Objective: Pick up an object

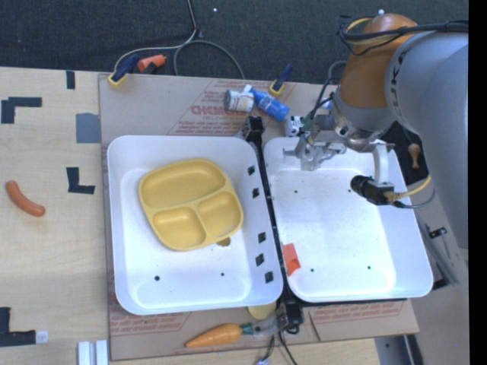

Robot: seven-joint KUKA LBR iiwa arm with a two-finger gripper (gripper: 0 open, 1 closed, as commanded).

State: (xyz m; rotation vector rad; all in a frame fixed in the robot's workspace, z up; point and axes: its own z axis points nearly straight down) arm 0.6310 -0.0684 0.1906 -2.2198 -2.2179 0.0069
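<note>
The claw [313, 157] hangs over the far-left corner of the right bin [396, 276]; whether it is apart or together cannot be told at this slant, and nothing shows in its grip. The only sizeable thing lying in a bin is the yellow plate [190, 202], in the left bin [125, 226] — so from the claw it lies to the left and a little nearer, across the divider between the two bins. The plate is roughly oval, with its long axis running from far-left to near-right, and it has three compartments. A small dark scrap peeps out at its near edge; what it is cannot be told.

Counted: one arm, two bins, one plate. On the tabletop outside the bins lie one sausage [25, 198] well off to the left, one carrot [214, 335] at the near edge, and one blue-and-white bottle [257, 101] just beyond the far rims. A reach for the plate would probably have to take its rim, since it lies flat.
</note>
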